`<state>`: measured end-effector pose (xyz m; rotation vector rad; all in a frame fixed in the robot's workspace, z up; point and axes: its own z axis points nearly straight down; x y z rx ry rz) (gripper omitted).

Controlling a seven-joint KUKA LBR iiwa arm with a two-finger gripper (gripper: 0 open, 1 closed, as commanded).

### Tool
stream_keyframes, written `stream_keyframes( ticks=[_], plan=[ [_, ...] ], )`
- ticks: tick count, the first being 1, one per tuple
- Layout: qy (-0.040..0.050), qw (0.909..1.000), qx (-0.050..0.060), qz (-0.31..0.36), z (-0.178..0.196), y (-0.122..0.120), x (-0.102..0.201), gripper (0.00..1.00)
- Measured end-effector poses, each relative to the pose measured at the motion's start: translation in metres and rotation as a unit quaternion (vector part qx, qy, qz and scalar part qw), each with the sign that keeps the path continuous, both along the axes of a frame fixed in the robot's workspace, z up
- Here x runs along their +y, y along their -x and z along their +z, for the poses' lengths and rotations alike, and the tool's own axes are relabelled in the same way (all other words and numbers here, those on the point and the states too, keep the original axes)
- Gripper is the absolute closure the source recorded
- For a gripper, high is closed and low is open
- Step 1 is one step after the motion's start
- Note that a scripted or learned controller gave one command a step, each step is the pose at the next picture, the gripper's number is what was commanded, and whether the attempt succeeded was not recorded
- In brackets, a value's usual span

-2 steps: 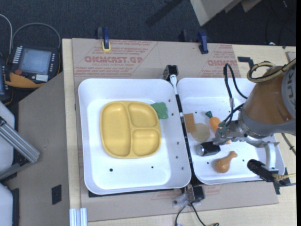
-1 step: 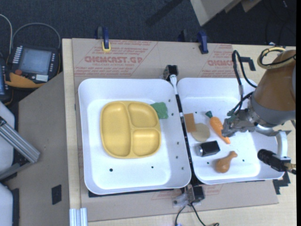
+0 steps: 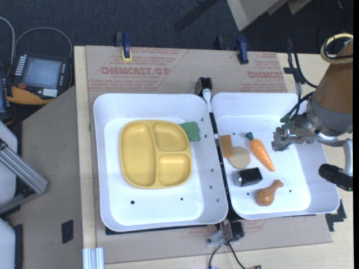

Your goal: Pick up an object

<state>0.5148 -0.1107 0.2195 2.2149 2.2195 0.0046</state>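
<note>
The right bin [image 3: 291, 198] holds an orange carrot with a green top [image 3: 259, 152], a brown block [image 3: 226, 145], a beige round piece [image 3: 240, 158], a black box [image 3: 249, 176] and a brown drumstick-shaped toy [image 3: 268, 192]. My gripper [image 3: 283, 140] hangs over the right bin, just right of the carrot's upper part. Nothing shows between its fingers, and their spread is too small to read.
The left bin [image 3: 112, 195] carries a yellow divided plate [image 3: 155, 153] with a green block [image 3: 191, 130] at its upper right corner. The grey arm with its orange band [image 3: 336, 88] comes in from the right. Blue clamps [image 3: 127, 46] grip the board's far edge.
</note>
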Motion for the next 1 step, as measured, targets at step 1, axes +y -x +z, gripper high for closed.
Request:
stream_keyframes(
  ticks=[1],
  plan=[
    [-0.0003,1.0000,0.002,0.000,0.0138,-0.0011,-0.0004,1.00]
  ],
)
